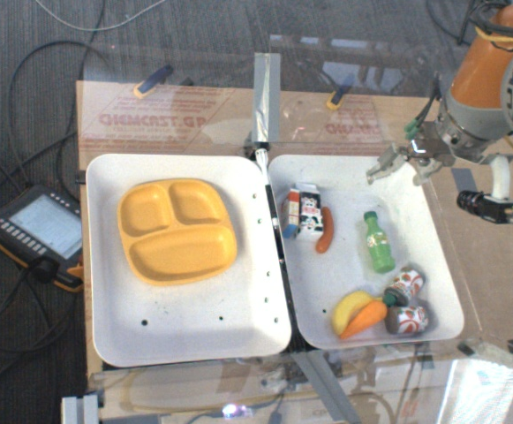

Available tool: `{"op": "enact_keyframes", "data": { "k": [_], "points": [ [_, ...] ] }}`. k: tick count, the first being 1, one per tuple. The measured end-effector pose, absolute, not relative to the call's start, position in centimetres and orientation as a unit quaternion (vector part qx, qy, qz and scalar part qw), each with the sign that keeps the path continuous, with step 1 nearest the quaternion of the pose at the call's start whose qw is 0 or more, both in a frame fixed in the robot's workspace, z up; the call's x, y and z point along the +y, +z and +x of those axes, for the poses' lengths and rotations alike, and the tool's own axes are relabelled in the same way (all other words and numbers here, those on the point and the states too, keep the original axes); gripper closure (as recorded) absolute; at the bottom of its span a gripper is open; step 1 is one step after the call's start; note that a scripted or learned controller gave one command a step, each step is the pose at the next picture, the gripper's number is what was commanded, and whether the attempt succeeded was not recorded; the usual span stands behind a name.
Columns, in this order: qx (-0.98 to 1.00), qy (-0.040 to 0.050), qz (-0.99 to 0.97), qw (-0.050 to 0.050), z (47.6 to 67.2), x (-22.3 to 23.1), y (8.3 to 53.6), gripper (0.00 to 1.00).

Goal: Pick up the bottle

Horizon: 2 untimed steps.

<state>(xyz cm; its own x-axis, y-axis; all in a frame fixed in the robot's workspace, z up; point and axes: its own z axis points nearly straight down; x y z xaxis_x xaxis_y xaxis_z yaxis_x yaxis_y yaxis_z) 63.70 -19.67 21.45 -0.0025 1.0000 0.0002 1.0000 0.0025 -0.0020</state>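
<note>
A small green bottle [379, 243] with a dark green cap lies in the right bin [441, 263], right of the bin's middle, with its cap toward the far side. My gripper [400, 168] hangs over the far right corner of that bin, well beyond the bottle and apart from it. Its two grey fingers [376, 171] are spread open with nothing between them. The orange band of the arm rises at the upper right.
In the right bin, a small carton [310, 212], a red and blue tube [292, 213] and a sausage [325, 230] lie left of the bottle. A banana [350, 308], a carrot [367, 319] and two cans [407, 302] crowd the near corner. The left bin holds a yellow divided plate [178, 230].
</note>
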Motion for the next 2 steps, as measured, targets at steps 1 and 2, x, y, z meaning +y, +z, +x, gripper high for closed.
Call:
{"op": "enact_keyframes", "data": {
  "k": [1,2],
  "points": [
    [-0.702,0.0002,-0.712,0.0,58.44,-18.87,9.24,0.0],
    [-0.702,0.0001,-0.712,-0.001,58.45,-18.84,10.13,1.0]
  ]
}}
